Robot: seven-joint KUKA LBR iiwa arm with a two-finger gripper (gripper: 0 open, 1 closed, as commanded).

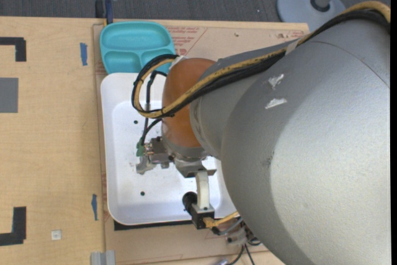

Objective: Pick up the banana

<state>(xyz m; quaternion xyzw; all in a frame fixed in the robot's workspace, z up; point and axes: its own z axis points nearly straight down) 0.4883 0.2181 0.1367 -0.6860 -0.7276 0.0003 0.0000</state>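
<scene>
My grey arm with its orange band (pixel 183 105) reaches in from the right and hangs low over a shallow white bin (pixel 121 133). The gripper (pixel 145 160) shows as a small metal part under the wrist, just above the bin's floor near its middle. The wrist and cables cover it from above. The bare bin floor to the left of the gripper is plain white with a few small dark specks. The arm's bulk hides the right part of this bin and all that lies further right.
A teal divided tray (pixel 133 46) lies just behind the white bin, at the back. The bin rests on a brown board (pixel 248 34) on the pale wooden bench (pixel 49 133). A grey stand base (pixel 304 3) sits on the dark floor beyond.
</scene>
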